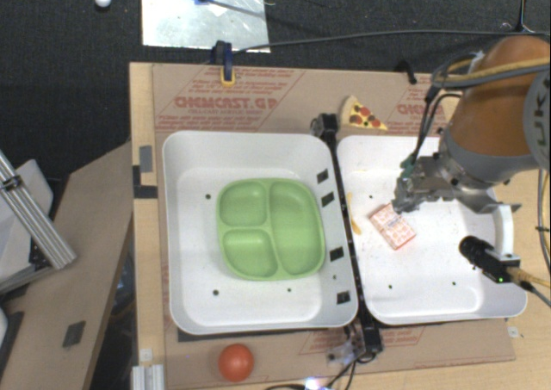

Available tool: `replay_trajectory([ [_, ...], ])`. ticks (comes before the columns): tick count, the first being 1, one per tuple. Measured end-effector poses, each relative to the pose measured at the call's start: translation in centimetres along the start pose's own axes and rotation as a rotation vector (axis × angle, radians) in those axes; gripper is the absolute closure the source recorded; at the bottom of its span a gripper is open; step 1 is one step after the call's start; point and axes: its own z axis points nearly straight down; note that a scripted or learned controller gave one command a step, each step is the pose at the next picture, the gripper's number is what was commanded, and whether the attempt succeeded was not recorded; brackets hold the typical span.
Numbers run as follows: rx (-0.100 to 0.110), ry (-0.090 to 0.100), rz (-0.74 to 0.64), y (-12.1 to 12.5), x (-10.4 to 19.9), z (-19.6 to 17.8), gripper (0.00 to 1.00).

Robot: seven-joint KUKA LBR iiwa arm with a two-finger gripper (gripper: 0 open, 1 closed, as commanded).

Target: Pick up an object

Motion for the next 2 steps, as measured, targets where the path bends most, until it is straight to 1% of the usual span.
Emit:
replay_trajectory([
  [1,-0.001,0.000,0.000,2.3,4.6,1.2,1.00],
  [2,-0.001,0.000,0.000,4.4,9.3,1.3,1.00],
])
